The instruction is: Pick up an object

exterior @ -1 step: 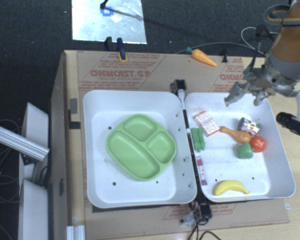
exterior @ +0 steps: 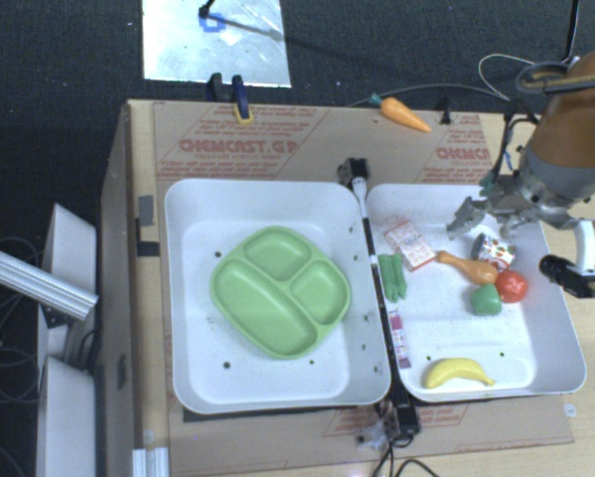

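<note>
In the camera view, two white bins sit side by side on a cardboard-covered tabletop. The left bin holds one thing: a green divided plate with three compartments, lying flat near the middle.

The right bin holds the loose items. One yellow banana lies near the front wall, well apart from the rest. One green pod-like toy lies along the left wall, just beside the divider between the bins. One small pink and white packet lies near it, towards the back. One orange drumstick-shaped piece lies in the middle, its thick end touching a cluster on the right: one green rounded item, one red tomato-like ball beside it, and one small printed can just behind them.

The gripper hangs over the back right part of the right bin, just behind the can and the cluster. Its fingers look spread apart, with nothing between them. The grey arm with its orange band rises to the right.

Outside the bins, one orange carrot lies on the tabletop behind the right bin. One shiny metal sheet lies on the dark floor further back. Cables trail near the carrot.
</note>
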Controlling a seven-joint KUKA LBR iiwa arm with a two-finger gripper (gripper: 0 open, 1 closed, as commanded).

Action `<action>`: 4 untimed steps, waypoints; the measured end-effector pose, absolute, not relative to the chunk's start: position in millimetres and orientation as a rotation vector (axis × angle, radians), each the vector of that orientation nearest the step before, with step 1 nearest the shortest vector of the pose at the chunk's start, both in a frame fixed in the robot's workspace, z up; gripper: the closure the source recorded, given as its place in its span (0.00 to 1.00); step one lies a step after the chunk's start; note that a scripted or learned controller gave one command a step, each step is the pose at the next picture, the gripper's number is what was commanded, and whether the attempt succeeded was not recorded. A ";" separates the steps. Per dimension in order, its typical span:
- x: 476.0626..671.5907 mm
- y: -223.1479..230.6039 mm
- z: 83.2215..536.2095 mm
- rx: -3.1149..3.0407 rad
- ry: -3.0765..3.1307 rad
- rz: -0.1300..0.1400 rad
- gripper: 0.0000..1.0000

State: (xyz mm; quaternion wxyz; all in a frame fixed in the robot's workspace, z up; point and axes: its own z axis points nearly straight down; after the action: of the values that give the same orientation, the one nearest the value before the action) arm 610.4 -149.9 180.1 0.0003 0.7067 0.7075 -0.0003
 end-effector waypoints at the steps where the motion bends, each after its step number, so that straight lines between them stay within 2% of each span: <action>1: 628.3 -201.7 83.8 2.220 2.222 -0.001 0.00; 2: 630.4 -201.8 96.3 2.214 2.219 0.004 1.00; 3: 630.3 -201.7 96.2 2.214 2.220 0.005 0.00; 4: 669.5 -163.8 85.2 2.215 2.224 0.004 0.00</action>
State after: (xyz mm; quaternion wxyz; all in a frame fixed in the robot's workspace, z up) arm 669.5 -163.8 85.2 0.0012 0.7056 0.7086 0.0013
